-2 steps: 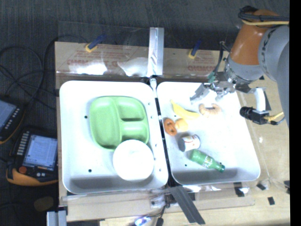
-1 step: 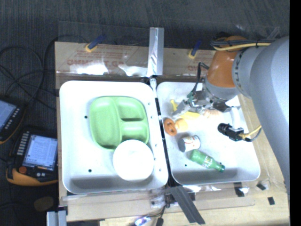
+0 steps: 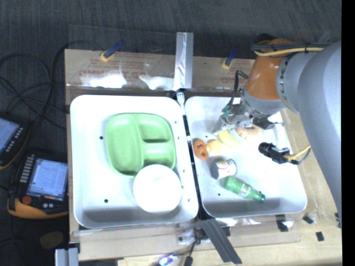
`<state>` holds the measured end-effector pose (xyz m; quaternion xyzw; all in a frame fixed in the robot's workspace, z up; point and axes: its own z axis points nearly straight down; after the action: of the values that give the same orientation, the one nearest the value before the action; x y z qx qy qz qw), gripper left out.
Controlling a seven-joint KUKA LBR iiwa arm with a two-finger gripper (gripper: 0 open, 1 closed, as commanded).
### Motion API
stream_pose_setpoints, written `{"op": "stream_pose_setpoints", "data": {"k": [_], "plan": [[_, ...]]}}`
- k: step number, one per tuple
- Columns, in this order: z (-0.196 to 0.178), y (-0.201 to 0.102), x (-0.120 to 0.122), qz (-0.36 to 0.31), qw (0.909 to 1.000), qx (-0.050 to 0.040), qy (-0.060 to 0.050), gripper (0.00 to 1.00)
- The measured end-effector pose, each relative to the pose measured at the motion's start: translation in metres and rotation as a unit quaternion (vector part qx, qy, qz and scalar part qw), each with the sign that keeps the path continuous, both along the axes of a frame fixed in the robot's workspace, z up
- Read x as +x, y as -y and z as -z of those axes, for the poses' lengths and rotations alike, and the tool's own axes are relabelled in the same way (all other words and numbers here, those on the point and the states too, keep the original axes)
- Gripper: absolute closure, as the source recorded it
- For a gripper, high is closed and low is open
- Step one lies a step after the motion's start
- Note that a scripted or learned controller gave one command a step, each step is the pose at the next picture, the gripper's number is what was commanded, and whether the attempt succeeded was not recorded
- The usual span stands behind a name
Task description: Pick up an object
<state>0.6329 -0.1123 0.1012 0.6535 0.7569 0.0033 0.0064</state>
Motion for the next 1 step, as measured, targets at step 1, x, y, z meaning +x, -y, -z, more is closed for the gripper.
{"op": "stream_pose_setpoints", "data": {"k": [1], "plan": [[0.0132,0.0115,0.0298,-0.148,0.9887,0.0039,-0.022,1.00]]}}
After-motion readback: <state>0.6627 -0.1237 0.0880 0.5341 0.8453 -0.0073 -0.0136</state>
